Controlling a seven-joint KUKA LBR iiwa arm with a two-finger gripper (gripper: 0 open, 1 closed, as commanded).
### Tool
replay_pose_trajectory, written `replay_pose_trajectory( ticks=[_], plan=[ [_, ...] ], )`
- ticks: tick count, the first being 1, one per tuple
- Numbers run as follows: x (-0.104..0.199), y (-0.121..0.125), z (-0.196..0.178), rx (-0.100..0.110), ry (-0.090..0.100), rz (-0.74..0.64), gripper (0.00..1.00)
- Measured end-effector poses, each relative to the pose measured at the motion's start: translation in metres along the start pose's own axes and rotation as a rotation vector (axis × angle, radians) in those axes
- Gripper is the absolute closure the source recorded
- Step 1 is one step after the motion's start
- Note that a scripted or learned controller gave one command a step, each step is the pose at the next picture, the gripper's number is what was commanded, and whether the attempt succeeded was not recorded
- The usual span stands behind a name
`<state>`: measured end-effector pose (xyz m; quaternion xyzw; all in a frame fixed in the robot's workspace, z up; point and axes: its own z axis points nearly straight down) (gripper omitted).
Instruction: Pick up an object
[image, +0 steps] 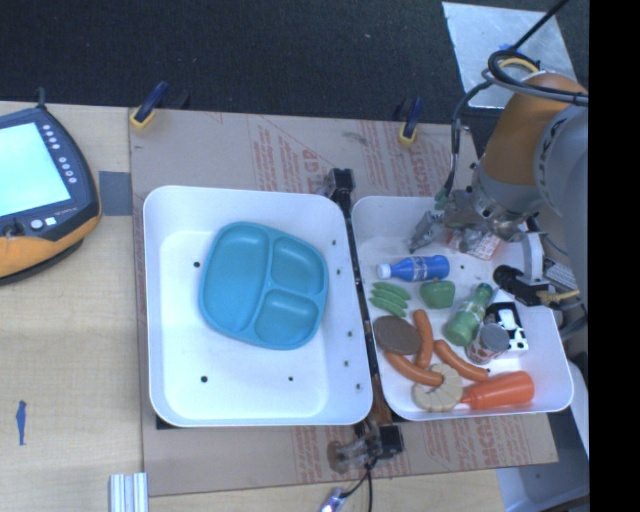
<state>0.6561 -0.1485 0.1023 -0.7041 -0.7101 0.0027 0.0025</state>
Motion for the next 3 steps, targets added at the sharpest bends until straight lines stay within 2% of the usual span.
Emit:
replay_pose_trajectory(
  ticks=[1, 2, 3],
  plan=[
    [0.053, 0.0, 0.011, -0.001, 0.0, 0.002, 0.0],
    [0.052, 0.0, 0.0, 0.001, -0.001, 0.0, 1.0],
    [0.052, 0.0, 0.0, 0.001, -0.001, 0.0, 0.0]
  ],
)
